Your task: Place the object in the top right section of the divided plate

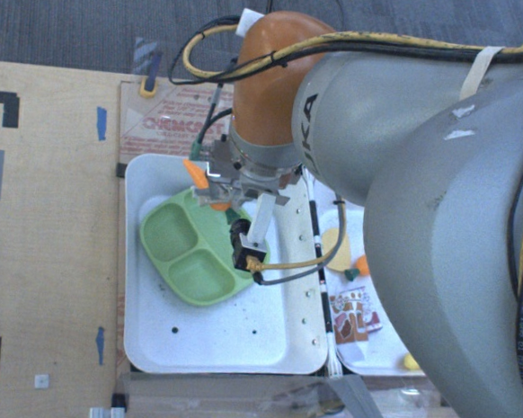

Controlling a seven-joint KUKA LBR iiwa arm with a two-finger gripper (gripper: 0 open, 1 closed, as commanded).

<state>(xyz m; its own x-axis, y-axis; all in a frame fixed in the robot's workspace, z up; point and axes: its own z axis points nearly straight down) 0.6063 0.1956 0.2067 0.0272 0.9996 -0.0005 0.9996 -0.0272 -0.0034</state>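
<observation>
A light green divided plate (186, 254) lies tilted in the left white bin (215, 344), with two of its sections in plain sight. The arm's orange-banded wrist hangs over the plate's upper right part and hides that section. My gripper (236, 203) sits under the wrist, right at the plate's upper right rim. A small orange piece (195, 172) pokes out at the gripper's left side, just above the plate's rim. Whether the gripper holds it is hidden. A bit of orange and green (222, 209) shows beneath the gripper.
The right bin (371, 365) holds a pale yellow round piece (333, 246), a small orange item (360, 267), a printed card (355, 316) and a yellow item (410, 361). A ridge (313, 298) divides the bins. The big grey arm covers the right side.
</observation>
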